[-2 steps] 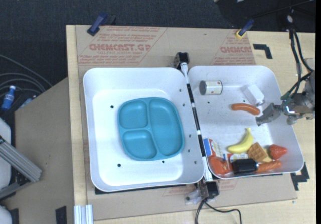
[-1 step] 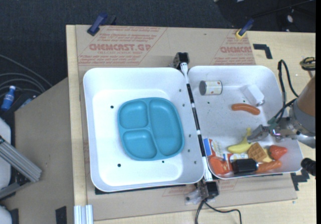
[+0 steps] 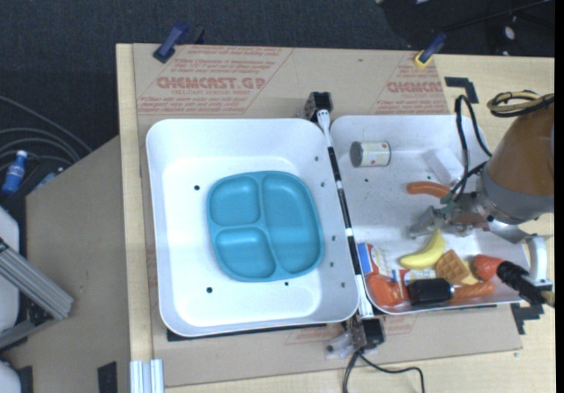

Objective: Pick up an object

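The gripper (image 3: 438, 217) is seen low in the right bin (image 3: 397, 131), just above the banana (image 3: 423, 252); whether anything is clamped cannot be told. A clean grasp would best be made by centring over the banana, clear of the waffle (image 3: 452, 266) and the carrot (image 3: 426, 189).

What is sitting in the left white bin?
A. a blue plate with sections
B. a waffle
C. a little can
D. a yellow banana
A: the blue plate with sections lies alone in the middle of the left bin, while the banana, the little can and the waffle are all in the right bin.
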Robot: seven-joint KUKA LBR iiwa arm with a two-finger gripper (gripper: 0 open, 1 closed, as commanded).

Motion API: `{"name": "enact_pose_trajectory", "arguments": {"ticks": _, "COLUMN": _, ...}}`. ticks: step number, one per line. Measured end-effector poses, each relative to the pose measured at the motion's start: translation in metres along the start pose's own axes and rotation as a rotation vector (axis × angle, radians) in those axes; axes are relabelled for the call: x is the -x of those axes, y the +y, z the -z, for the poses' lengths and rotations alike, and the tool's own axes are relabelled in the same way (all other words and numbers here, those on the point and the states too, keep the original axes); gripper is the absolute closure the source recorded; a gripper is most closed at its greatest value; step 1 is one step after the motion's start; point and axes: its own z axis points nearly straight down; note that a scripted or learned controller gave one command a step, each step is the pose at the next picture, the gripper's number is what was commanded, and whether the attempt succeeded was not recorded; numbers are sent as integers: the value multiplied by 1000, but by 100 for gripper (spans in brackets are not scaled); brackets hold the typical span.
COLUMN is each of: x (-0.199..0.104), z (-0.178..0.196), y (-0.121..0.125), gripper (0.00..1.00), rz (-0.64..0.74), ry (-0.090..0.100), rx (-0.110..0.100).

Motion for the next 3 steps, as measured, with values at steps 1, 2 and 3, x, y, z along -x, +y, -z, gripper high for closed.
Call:
{"name": "enact_pose_trajectory", "arguments": {"ticks": 1, "x": 1, "z": 10, "y": 1, "gripper": 100, "rz": -2, "ry": -1, "rx": 3}}
{"name": "enact_pose_trajectory", "arguments": {"ticks": 2, "x": -50, "z": 84, "y": 63, "gripper": 100, "rz": 0, "ry": 1, "rx": 1}}
{"name": "enact_pose_trajectory", "arguments": {"ticks": 3, "x": -50, "z": 84, "y": 63, "gripper": 0, "rz": 0, "ry": 0, "rx": -1}}
